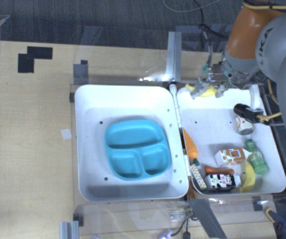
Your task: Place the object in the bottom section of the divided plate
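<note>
blue divided plate (135,150) — white bins (90,133) — orange carrot (190,146)

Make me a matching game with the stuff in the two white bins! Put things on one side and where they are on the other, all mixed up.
Things:
1. blue plate
2. carrot
3. banana
4. gripper

Places:
A. near the front right corner of the right bin
B. over the back edge of the right bin
C. in the middle of the left bin
D. along the left wall of the right bin, beside the divider

Pairs: 1-C, 2-D, 3-A, 4-B
</note>
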{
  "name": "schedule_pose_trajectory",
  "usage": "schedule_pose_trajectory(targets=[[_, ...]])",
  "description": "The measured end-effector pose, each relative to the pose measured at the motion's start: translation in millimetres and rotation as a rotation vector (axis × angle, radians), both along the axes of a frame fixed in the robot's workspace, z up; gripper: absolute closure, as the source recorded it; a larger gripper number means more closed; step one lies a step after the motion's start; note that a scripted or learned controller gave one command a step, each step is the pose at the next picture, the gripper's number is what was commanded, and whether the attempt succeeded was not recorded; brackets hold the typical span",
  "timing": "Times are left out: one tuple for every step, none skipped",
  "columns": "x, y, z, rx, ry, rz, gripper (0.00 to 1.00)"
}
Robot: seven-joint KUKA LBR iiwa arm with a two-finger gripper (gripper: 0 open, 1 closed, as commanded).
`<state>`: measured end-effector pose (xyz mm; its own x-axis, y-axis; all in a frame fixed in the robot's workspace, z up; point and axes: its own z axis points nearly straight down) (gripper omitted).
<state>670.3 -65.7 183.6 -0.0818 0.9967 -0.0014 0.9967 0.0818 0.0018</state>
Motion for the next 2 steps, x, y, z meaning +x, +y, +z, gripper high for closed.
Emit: schedule_pose_trajectory(targets=[[-51, -3, 120, -0.001, -0.002, 0.184, 1.0], [-105, 20, 61, 0.0, 0.0, 0.575, 1.0]])
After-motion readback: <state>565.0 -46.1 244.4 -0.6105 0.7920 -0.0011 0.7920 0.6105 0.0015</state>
